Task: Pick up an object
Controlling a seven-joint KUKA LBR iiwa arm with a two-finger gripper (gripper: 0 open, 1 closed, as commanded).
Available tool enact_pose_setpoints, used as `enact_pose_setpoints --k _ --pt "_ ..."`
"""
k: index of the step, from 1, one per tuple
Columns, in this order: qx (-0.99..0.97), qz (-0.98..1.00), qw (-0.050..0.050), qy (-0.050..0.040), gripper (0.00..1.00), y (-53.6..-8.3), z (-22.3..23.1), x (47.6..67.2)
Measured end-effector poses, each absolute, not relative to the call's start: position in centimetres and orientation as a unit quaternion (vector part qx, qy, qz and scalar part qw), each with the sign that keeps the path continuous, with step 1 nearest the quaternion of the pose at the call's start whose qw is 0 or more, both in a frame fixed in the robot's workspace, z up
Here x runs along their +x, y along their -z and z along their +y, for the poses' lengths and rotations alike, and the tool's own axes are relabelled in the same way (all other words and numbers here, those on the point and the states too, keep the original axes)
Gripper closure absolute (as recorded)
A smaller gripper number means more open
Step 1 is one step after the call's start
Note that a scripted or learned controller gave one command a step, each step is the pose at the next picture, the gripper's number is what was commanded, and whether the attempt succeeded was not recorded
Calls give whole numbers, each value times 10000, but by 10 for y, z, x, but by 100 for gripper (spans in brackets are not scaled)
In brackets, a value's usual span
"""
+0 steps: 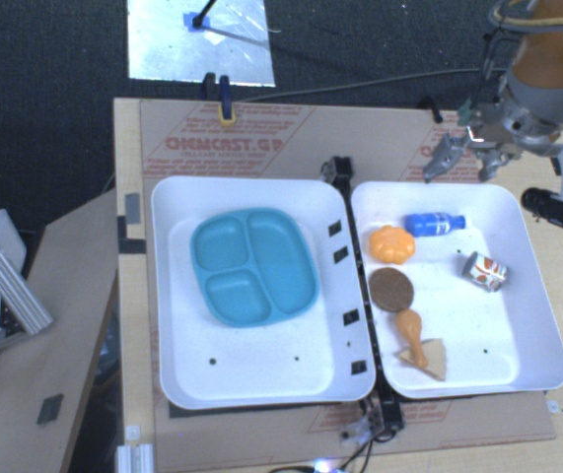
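Note:
My gripper (466, 161) hangs above the far edge of the right bin (532, 294), fingers spread open with nothing between them. Below it in that bin lie a blue bottle (434, 225), an orange fruit-like toy (391, 245), a small silver and red can (484, 270), a brown round disc (391, 289), and a tan drumstick-shaped piece (417, 342) near the front. The bottle is the closest object to the gripper, just in front of it and slightly left.
The left bin (177, 294) holds a blue divided tray (254, 265). Black clips run along the seam between the bins (352, 274). A yellow-and-blue clamp (224, 101) stands at the bench's back. A grey fixture (0, 274) sits at far left.

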State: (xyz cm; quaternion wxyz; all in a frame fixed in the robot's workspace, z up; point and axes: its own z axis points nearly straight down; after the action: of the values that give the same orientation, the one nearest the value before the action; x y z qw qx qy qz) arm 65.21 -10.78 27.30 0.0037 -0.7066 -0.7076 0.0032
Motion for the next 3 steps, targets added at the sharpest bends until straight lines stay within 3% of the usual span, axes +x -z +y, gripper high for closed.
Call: enact_pose_setpoints --k 1,3 --pt "-7059 -7083 -8 5 0 -281 -107 654" --pt "-7066 -7076 -4 -1 0 -186 -105 648"
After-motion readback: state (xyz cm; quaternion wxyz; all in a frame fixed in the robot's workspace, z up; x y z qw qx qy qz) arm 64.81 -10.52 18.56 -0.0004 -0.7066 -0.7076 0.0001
